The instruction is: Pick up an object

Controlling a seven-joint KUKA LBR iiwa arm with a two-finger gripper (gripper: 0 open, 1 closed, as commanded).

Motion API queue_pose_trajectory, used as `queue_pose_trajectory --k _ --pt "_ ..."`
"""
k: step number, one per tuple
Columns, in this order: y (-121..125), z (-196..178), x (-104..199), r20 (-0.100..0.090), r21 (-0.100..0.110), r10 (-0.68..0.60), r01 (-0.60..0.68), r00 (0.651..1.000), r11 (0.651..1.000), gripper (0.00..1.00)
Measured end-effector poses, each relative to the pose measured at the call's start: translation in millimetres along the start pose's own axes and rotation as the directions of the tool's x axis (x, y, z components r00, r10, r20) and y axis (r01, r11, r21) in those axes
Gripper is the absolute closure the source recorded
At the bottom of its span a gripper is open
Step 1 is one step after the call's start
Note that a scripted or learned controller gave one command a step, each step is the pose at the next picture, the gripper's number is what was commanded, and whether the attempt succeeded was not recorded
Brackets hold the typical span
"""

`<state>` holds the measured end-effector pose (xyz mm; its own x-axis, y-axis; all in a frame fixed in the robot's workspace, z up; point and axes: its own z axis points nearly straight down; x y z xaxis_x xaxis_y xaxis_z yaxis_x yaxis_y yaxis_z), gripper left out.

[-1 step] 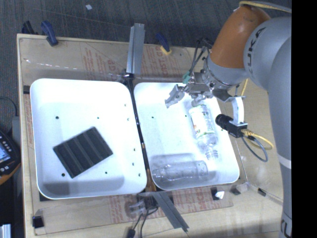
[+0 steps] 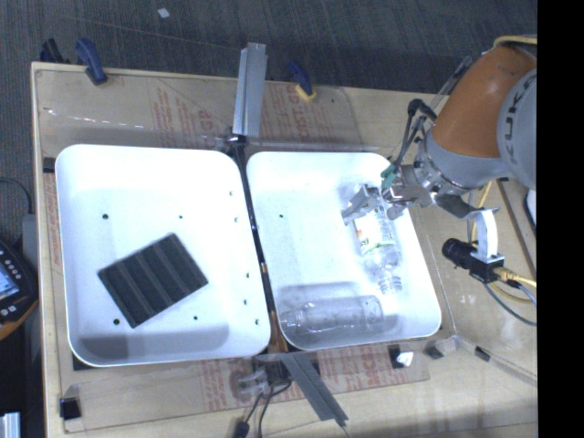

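Note:
My gripper [image 2: 365, 202] reaches in from the right over the upper right part of the right bin [image 2: 301, 176]. Directly below it lies a small clear plastic bottle [image 2: 381, 252] with a label, lengthwise down the bin's right side, its top end at the fingertips. A larger clear bottle [image 2: 333, 316] lies on its side along the bin's near wall. A dark ribbed rectangular slab [image 2: 152, 278] rests flat in the left bin [image 2: 137, 176]. Whether anything sits between the fingers cannot be made out.
A metal divider bar [image 2: 248, 89] stands at the back between the bins. Blue clamps [image 2: 90, 60] hold the board's far edge. A black cylindrical fitting with cables [image 2: 470, 255] sits just right of the right bin.

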<state>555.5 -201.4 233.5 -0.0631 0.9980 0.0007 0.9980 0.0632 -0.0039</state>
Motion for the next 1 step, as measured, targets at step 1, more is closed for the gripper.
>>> queue_pose_trajectory --k 1 --pt "29.6 49.0 -9.1 -0.002 0.002 -0.078 0.078 0.997 0.997 0.00"
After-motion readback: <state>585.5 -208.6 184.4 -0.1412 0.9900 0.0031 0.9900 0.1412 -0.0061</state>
